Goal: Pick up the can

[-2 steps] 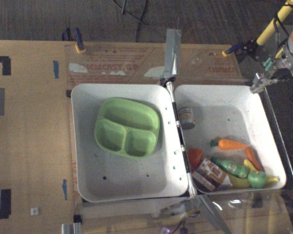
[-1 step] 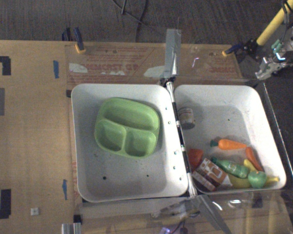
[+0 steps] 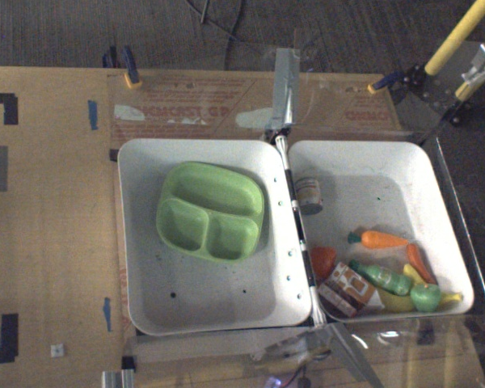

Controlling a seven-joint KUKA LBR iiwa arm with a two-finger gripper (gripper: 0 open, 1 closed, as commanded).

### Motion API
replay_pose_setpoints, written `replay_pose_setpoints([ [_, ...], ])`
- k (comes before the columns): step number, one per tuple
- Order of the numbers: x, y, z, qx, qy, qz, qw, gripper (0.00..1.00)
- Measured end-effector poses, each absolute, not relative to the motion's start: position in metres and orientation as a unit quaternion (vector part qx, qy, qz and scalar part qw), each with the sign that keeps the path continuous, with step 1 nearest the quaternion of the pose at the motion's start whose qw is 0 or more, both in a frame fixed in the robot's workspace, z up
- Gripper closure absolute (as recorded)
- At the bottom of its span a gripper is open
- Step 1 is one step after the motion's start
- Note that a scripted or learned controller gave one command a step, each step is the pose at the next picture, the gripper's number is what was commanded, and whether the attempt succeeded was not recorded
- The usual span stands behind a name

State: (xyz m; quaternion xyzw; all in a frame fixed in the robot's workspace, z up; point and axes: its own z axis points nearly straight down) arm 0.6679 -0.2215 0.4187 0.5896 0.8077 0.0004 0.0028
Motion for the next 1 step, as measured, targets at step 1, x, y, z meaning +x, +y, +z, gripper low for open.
replay_pose_setpoints([
  [1, 0.6289, -0.2226, 0.3498, 0.677, 0.736, -0.0002, 0.0, 1.0],
])
